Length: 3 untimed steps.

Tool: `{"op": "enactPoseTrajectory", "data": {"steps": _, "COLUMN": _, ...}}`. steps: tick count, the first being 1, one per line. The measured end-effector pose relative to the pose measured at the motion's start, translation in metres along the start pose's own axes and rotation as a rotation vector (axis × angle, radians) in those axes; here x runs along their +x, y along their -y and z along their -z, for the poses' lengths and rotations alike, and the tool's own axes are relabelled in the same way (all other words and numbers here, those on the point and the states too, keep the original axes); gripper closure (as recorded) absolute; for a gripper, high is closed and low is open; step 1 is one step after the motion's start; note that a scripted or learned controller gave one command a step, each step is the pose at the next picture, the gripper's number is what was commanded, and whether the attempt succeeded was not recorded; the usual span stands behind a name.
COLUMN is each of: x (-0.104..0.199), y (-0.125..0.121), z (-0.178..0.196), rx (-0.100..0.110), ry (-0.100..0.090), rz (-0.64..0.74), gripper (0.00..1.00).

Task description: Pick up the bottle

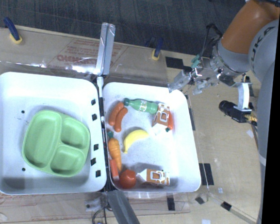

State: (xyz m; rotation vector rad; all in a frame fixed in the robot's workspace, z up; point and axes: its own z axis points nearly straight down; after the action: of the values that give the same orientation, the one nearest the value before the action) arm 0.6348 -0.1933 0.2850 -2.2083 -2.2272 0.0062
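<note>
Two white bins [3, 121] sit side by side on a brown bench [215, 140].

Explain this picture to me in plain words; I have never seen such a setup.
One camera above a bench looks down at a slant. The grey and orange shape at the top right is a robot arm; its gripper, a two-fingered claw, hangs over the far right corner of the right bin and holds nothing. Its fingers look spread. That bin holds the bottle it should pick up, lying on its side, plus a banana, toy sausages, carrots, a tomato and two small cartons. The left bin holds a green tray.
</note>
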Motion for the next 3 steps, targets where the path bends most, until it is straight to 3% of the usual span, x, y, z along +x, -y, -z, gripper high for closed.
{"op": "enactPoseTrajectory", "data": {"steps": 1, "x": 0.014, "y": -0.028, "z": -0.164, "rx": -0.017, "ry": 0.005, "rz": 0.201, "gripper": 0.00}}
{"op": "enactPoseTrajectory", "data": {"steps": 2, "x": -0.014, "y": -0.021, "z": -0.146, "rx": -0.004, "ry": 0.002, "rz": 0.121, "gripper": 0.00}}
{"op": "enactPoseTrajectory", "data": {"steps": 3, "x": 0.038, "y": -0.032, "z": -0.170, "rx": -0.031, "ry": 0.010, "rz": 0.144, "gripper": 0.00}}
